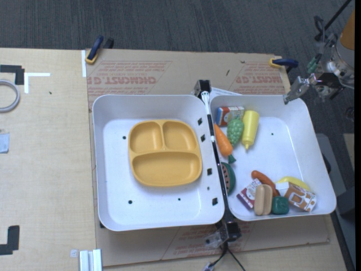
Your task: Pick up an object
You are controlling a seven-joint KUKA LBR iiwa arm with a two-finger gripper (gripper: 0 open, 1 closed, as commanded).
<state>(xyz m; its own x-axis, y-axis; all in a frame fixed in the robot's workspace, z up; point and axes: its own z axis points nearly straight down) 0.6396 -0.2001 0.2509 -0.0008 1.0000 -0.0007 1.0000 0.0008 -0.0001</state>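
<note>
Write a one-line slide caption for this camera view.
Gripper hovers beyond right bin of toy food; yellow divided plate in left bin.

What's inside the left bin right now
The left bin holds one thing: a yellow divided plate with three compartments, lying flat near the middle. Its compartments look bare. Whatever part of the bin floor lies under the plate is covered.

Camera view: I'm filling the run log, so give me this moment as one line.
gripper: above right bin's far corner, holding nothing | toy food: clustered in right bin | yellow divided plate: in left bin | pick: not started
</note>
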